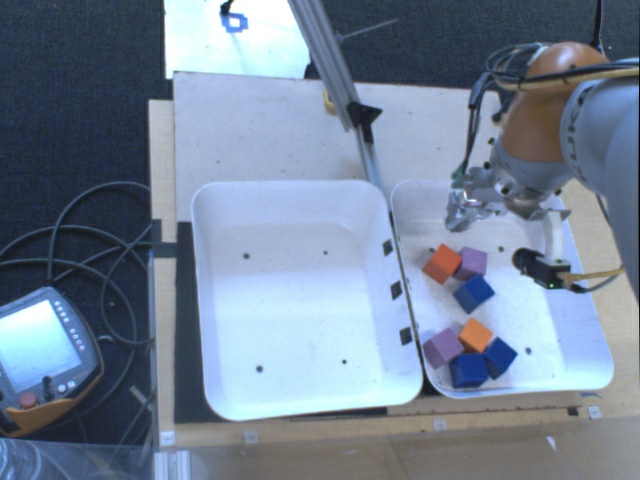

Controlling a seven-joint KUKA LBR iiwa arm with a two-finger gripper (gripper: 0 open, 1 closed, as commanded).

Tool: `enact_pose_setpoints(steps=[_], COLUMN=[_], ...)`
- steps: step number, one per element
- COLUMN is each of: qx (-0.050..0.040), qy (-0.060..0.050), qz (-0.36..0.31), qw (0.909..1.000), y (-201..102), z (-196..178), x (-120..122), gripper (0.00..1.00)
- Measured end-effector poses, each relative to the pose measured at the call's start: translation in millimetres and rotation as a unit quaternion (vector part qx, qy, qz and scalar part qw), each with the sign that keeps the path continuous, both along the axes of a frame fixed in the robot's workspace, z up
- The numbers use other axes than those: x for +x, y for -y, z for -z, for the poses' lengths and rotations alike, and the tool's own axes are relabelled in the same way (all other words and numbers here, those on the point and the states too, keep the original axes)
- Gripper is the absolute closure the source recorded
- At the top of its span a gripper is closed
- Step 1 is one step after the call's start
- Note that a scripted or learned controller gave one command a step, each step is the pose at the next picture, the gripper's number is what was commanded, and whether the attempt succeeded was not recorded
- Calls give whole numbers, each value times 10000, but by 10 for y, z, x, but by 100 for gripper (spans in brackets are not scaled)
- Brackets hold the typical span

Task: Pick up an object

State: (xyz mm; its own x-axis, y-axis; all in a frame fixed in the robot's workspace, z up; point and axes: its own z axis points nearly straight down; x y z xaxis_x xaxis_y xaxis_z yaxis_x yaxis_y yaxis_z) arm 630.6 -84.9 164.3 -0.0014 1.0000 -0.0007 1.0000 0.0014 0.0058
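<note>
Several small cubes lie in the right bin (590, 353). An orange cube (441, 264), a purple cube (472, 262) and a blue cube (474, 293) form the upper cluster. Lower down sit a purple cube (442, 347), an orange cube (476, 334) and two blue cubes (467, 370), (499, 356). My gripper (461, 214) hangs over the far part of the right bin, above and slightly right of the upper orange cube, with nothing visibly held.
The left bin (215, 268) adjoins the right one. A grey metal pole (325, 48) slants across the bench toward the bins' shared edge. Cables and a teach pendant (40, 353) lie on the floor at left.
</note>
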Motion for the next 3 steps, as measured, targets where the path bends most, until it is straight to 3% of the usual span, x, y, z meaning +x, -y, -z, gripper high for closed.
enact_pose_setpoints(steps=[2,3], qx=[0,8], qy=[10,-10], qz=[-19,-43], qw=[10000,10000], y=[-30,-484], z=[-925,-792], x=[63,220], gripper=[100,100])
